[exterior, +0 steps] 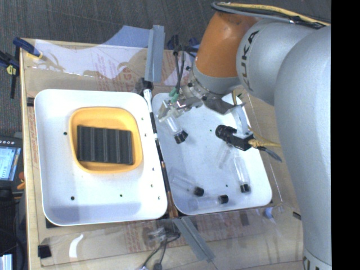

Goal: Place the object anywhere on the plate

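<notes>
- My bench (112, 238) has a light wooden top with faint reddish print.
- Dark grey carpet (84, 7) covers the floor beyond its far edge.
- A blue sheet (130, 38) lies at the far edge.
- A small lit screen (8, 163) sits off the left side.
- Lighting is even.

The grey arm (292, 94) reaches in, its hand (174, 117) pointing down.
</notes>
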### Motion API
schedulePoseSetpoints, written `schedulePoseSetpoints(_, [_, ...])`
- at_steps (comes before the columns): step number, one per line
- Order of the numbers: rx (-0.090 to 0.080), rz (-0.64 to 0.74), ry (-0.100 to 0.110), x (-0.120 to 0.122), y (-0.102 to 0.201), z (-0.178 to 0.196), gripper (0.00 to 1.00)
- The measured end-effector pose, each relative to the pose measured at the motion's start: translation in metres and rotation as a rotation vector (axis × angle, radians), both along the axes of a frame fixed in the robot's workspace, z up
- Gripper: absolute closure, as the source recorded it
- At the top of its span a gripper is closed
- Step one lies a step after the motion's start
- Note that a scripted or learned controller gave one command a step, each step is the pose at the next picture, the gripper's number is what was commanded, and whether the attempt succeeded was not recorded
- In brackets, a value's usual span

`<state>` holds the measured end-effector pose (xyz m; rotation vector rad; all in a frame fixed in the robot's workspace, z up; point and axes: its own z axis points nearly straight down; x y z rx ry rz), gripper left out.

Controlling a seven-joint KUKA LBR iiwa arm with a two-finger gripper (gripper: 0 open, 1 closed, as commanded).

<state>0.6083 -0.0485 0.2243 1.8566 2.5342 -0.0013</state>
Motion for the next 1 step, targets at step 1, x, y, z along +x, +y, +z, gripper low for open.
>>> schedulePoseSetpoints(1, [0.0, -0.001, 0.0, 0.0, -0.0003, 0.0001, 0.0])
